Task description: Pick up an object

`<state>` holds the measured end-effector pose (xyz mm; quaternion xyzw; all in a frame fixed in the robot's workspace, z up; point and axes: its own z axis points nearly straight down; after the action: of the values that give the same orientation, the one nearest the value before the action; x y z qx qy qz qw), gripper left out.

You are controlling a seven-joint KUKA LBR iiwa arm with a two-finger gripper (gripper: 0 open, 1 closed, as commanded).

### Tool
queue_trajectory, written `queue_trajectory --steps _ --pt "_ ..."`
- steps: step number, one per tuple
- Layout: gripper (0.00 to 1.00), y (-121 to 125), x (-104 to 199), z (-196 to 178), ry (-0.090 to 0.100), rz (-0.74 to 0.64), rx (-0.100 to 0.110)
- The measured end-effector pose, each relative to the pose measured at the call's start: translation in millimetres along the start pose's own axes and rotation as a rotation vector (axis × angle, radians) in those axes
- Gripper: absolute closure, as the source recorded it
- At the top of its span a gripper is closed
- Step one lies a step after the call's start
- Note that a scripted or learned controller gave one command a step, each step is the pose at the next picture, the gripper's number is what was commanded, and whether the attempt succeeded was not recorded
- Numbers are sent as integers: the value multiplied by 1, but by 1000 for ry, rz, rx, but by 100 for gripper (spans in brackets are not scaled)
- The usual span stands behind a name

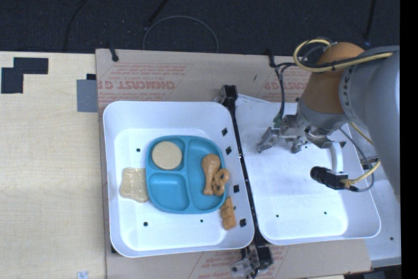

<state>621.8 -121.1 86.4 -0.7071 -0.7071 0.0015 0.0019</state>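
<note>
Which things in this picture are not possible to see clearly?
- Gripper fingers: too small and blurred in the camera view to judge.
- Tan pieces on the blue tray: too small to identify.
- Arm's base: cut off by the right edge.

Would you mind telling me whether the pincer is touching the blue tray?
Apart. The camera view shows the pincer over the right bin, with the bins' divider between it and the blue tray.

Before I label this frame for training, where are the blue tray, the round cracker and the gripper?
blue tray point(171, 196): camera view, bare floor of its lower-left compartment.
round cracker point(166, 155): camera view, middle of its top face.
gripper point(282, 142): camera view, midway between its fingertips, over the right bin.
</note>
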Motion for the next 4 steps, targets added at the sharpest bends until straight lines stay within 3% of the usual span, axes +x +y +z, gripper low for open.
queue_trajectory --steps 1,3,4 --pt "100 0 0 -11 0 1 0" --pt "100 -6 6 -116 -1 -1 -6" --pt "100 -17 60 -113 1 -2 0"
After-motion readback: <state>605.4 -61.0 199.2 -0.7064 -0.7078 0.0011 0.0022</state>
